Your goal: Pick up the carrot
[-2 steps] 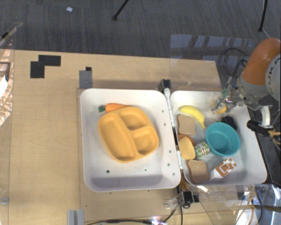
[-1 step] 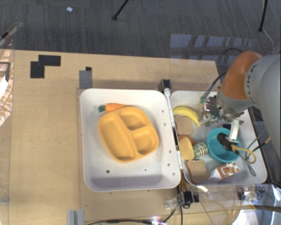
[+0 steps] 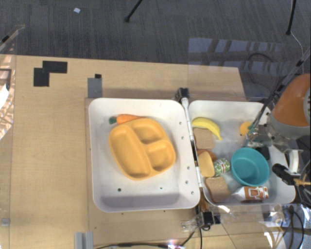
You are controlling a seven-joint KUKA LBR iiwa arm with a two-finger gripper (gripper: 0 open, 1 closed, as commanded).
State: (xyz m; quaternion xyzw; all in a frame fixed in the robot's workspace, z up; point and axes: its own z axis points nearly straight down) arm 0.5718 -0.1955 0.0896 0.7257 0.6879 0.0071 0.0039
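While the arm (image 3: 291, 104) sits over the right bin (image 3: 228, 108) w/ tool state I can't tell, nothing's picked yet: carrot (image 3: 127, 118) lies in left bin (image 3: 141, 199), touching the yellow tray's (image 3: 141, 148) far edge.

A tan wooden bench (image 3: 48, 160) fills the near scene, black tape marks (image 3: 48, 72) at its far left. Beyond lies dark grey carpet (image 3: 160, 29), crossed by thin black stand legs (image 3: 133, 10).
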